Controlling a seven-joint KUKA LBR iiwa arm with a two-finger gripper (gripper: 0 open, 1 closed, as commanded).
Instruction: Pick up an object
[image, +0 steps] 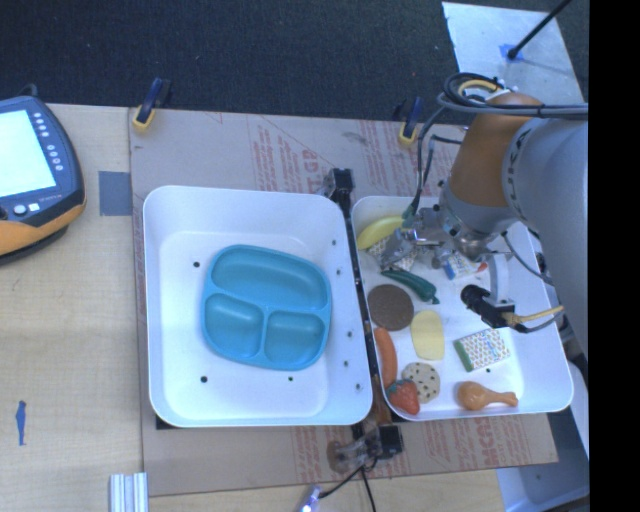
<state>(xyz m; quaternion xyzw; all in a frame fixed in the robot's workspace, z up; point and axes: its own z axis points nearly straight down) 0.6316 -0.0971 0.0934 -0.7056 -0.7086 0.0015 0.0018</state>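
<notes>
Where toys crowd, pincer (428, 243) beside banana (379, 232), near right bin's (530, 400) far rim.

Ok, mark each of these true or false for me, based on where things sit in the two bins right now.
1. The blue divided tray lies in the left white bin. True.
2. The yellow banana lies in the left bin. False: it is in the right white bin, at its far end.
3. The gripper is down over the right bin's far end. True.
4. The orange carrot lies on the blue tray. False: it lies in the right bin, beside the brown round cookie.
</notes>
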